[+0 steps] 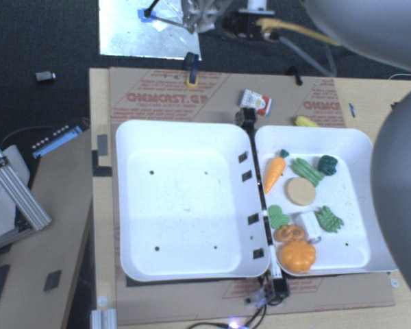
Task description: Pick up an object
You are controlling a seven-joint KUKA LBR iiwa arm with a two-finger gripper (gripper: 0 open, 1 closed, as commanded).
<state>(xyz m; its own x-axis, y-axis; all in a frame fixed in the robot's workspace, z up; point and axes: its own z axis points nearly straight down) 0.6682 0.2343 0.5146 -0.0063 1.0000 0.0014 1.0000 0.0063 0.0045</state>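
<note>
The right bin (356,142) holds several toy foods: an orange carrot (275,173), a green pod (307,171), a dark green broccoli piece (327,164), a tan disc (301,191), a green leafy piece (328,218), a white block (308,225) and an orange pepper (298,256). My gripper (200,11) hangs high at the top of the view, beyond the bins' far edge and well away from all of them. Nothing shows in its grasp. The grey arm (370,19) crosses the top right corner.
The left bin (181,201) lies beside the right one. Outside the bins, on the cardboard, are a yellow piece (305,122), a red-and-white packet (255,102) and a blue-and-yellow clamp (191,70). A large grey arm link (401,184) covers the right edge.
</note>
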